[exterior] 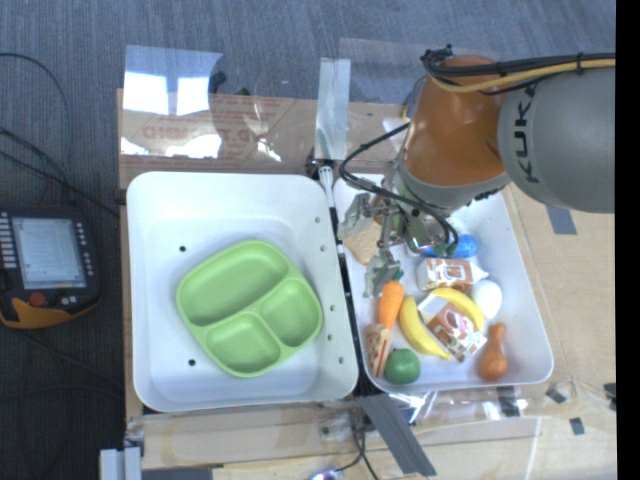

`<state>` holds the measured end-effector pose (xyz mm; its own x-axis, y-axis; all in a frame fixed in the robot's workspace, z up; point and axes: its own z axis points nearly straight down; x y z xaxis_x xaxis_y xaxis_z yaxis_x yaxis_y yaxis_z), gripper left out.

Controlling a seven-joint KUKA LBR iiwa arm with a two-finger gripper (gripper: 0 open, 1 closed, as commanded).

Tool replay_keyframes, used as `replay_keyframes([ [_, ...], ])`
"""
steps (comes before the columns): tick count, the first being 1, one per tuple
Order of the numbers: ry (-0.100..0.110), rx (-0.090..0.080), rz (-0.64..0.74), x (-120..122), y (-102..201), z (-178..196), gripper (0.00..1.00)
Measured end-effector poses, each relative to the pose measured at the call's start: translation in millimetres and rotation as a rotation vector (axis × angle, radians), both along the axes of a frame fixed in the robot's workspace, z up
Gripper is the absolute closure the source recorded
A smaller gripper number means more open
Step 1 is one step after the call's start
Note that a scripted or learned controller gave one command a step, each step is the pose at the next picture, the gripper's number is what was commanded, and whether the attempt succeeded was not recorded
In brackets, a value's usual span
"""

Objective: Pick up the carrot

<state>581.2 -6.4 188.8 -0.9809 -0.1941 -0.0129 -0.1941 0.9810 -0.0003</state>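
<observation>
The carrot (390, 304) is a short orange piece lying in the right bin (531, 308), near its left wall and among other toy foods. My gripper (386, 260) hangs just above the carrot's upper end, under the orange wrist band. Nothing shows held in it. The gripper's body and cables hide the bin floor behind the carrot.
A yellow banana (421, 329), a green lime (402, 366), a snack packet (456, 324), a white egg (487, 296) and a brown drumstick (492, 354) crowd the carrot. A green divided plate (250, 308) sits in the left bin (170, 218). A pendant (45, 263) lies off the bench, left.
</observation>
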Motion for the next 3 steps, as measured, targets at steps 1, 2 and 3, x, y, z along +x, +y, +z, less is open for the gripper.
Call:
replay_keyframes([
  [1,0.011,-0.004,0.105,-46,-34,-5,0.0],
  [2,0.001,-0.005,0.207,-44,-96,-97,0.0],
  [3,-0.004,-0.008,0.208,-42,-95,-86,1.0],
])
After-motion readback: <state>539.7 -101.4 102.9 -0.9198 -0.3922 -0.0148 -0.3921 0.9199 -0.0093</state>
